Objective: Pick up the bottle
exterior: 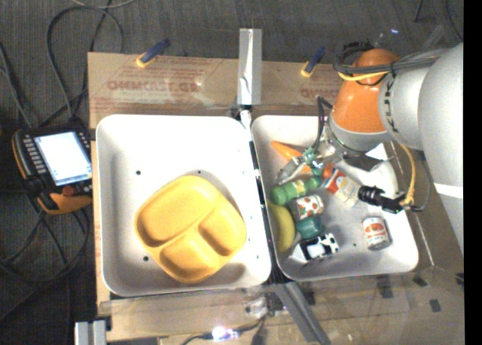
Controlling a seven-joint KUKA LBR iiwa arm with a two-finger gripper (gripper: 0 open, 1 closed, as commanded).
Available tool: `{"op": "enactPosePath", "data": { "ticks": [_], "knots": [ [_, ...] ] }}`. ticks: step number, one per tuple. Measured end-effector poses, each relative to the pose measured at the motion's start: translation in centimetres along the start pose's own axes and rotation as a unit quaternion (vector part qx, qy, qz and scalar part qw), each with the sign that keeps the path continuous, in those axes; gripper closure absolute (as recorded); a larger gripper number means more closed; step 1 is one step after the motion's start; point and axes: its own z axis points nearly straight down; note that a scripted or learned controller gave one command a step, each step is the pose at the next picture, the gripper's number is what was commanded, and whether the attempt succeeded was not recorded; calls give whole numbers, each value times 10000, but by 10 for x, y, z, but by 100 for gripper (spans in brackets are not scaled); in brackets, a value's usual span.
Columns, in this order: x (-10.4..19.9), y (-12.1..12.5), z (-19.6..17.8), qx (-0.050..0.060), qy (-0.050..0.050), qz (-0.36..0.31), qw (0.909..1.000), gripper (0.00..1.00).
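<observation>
A green bottle (292, 190) with a yellow label lies on its side in the right bin (407, 257), near the bin's left wall. The arm's orange wrist (360, 110) hangs over the back of that bin. My gripper (312, 161) points down and to the left, just above and behind the bottle's capped end. An orange carrot (287, 150) lies right beside the gripper's tip. Nothing shows as lifted off the bin floor.
Packed around the bottle are a red-patterned can (309, 206), a banana (282, 227), a teal cup (309, 226), a black-and-white toy (318, 246), a white-and-red packet (343, 186) and a small tin (376, 233). A yellow divided plate (190, 227) lies in the left bin (120, 148).
</observation>
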Motion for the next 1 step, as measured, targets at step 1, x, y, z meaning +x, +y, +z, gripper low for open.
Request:
{"op": "enactPosePath", "data": {
  "ticks": [1],
  "knots": [
    [23,-70,-1,-1,1,301,9995,0]
  ]
}}
